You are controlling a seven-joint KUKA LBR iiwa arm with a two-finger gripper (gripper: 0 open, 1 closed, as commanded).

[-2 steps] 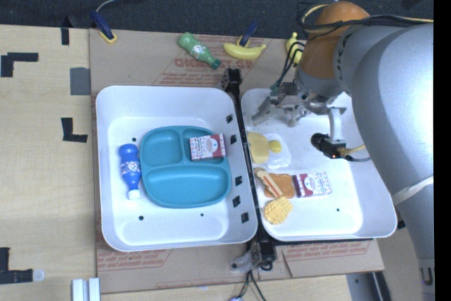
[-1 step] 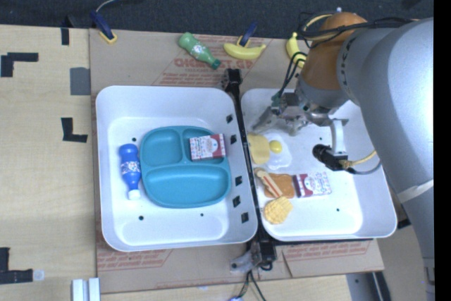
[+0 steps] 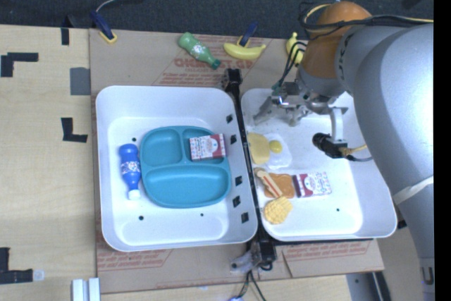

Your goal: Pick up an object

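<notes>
Arm [image 3: 394, 102]: big and grey, orange band near the top, coming in from the right side of the frame.
Gripper [image 3: 282, 109]: over the upper left part of the right bin; fingers hard to make out, open or shut cannot be told; nothing seen held.
Right bin [image 3: 352, 222]: white; holds a pale yellow toy food [image 3: 259, 147], a hot dog [image 3: 271, 183], a small carton [image 3: 313, 185] and a waffle [image 3: 277, 209], all lower left of the gripper.
Left bin [image 3: 113, 151]: white; holds a blue tray [image 3: 176, 180] with a small red carton [image 3: 207, 147] on it, and a blue bottle [image 3: 129, 170] just left of the tray.
Above the bins: green bottle [image 3: 198, 50] and banana [image 3: 244, 50] on the cardboard.
</notes>
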